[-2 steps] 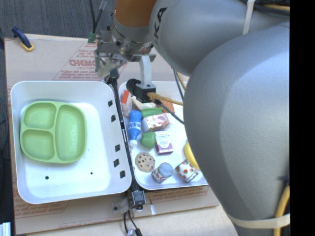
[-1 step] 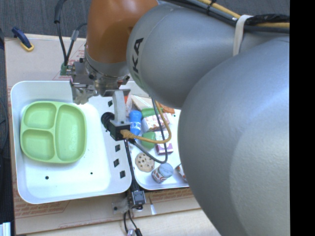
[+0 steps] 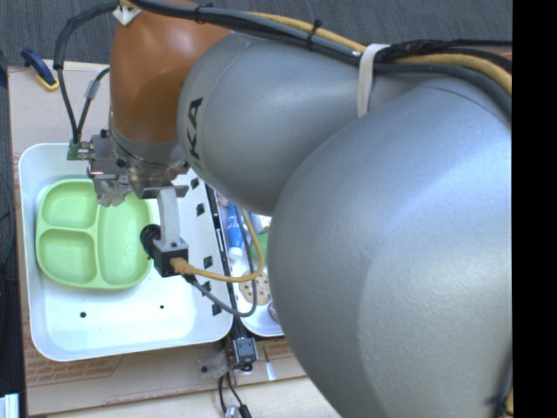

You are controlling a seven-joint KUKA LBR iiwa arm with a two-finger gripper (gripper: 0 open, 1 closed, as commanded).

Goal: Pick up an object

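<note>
A pale green divided plate (image 3: 91,238) with three compartments is lying in the left white bin (image 3: 52,329) on the bench, the end effector (image 3: 113,190) hovering at its upper edge, grip state impossible to tell.

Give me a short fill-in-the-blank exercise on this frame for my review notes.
1. The divided plate is coloured ____.
2. The plate lies in the ____ bin.
3. The plate has ____ compartments.
4. The band above the wrist is ____.

Missing words: green; left; three; orange
</note>
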